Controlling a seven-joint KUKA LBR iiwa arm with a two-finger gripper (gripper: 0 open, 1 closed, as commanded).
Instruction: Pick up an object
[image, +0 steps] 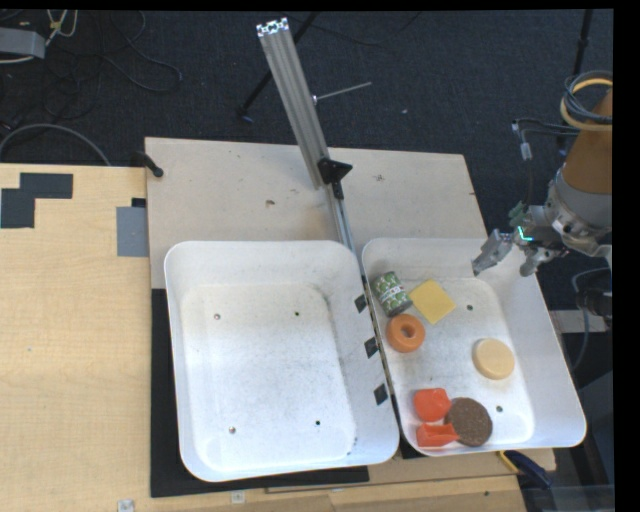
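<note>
The right bin (560, 400) holds a green block (391, 292), yellow square (433, 301), orange ring (406, 334), cream disc (493, 359), brown disc (469, 421) and two red blocks (433, 418). The red blocks touch the brown disc near the front rim. The gripper (508, 254) hangs over the back rim, fingers spread, grasping nothing. Bare floor lies beneath it. The left bin (190, 300) adjoins.

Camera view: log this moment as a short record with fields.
gripper: above the right bin's far edge, nothing between its fingers
left bin: white, shallow
right bin: six items
far items: green can, yellow block
middle: orange ring, cream disc
near: red pieces, brown disc
</note>
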